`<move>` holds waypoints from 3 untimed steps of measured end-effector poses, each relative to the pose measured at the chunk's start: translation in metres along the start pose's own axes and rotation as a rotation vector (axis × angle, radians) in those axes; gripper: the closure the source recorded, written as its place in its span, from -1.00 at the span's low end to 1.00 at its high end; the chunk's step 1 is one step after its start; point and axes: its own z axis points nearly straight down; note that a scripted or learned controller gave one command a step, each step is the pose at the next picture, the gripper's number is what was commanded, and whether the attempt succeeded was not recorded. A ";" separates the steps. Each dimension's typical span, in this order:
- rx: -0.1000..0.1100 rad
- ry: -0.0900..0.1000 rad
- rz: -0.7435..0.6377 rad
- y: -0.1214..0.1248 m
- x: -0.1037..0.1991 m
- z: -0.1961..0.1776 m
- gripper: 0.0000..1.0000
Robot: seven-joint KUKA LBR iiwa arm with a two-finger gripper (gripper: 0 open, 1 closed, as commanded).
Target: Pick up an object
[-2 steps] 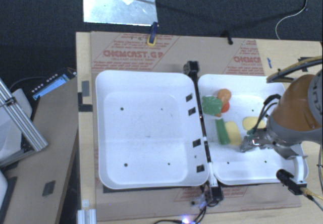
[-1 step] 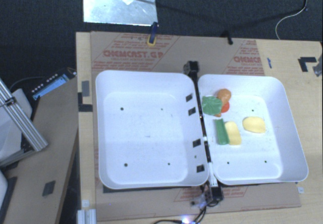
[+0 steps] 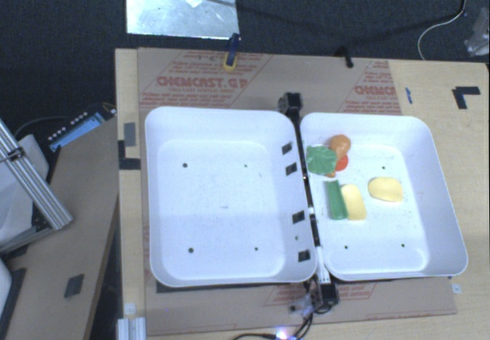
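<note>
While a red object (image 3: 342, 163) sits half hidden behind the crumpled green object (image 3: 321, 160) and touches an orange object (image 3: 338, 144) at the right bin's (image 3: 440, 201) far-left corner, the claw's state cannot be told.

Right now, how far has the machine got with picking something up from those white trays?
Nothing looks done yet. All the items lie in the right bin: a green piece by an orange one, a green stick beside a pale yellow piece, and a yellow lump. Nothing is lifted or in hand. The whole pick is left: reach in, grip one item, raise it.
</note>
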 end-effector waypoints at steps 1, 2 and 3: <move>0.002 0.000 0.003 0.048 -0.029 -0.040 1.00; 0.024 0.008 0.007 0.001 -0.020 0.218 1.00; 0.011 0.009 -0.007 0.039 0.101 0.266 1.00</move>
